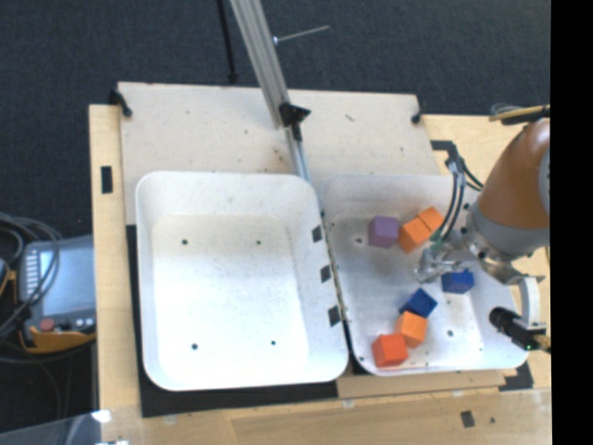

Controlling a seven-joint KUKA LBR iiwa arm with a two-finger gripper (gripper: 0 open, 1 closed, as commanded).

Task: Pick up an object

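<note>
The arm reaches into the right bin (371, 202), its jaws (434, 265) low among the blocks; whether they are wide, narrow or holding anything cannot be told. A light blue block (457, 282) lies just beside them, an orange block (422, 228) and a purple block (384, 232) just above. Nearer the front edge sit a dark blue block (420, 302) and two more orange blocks (412, 327) (390, 349). The left bin (232, 188) lies alongside on the surface (213, 123).

Alu rail (262, 49) slants over bench; monitor (56, 281) at left w/ cables.

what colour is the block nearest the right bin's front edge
Orange-red block, clearest in the camera view.
</note>
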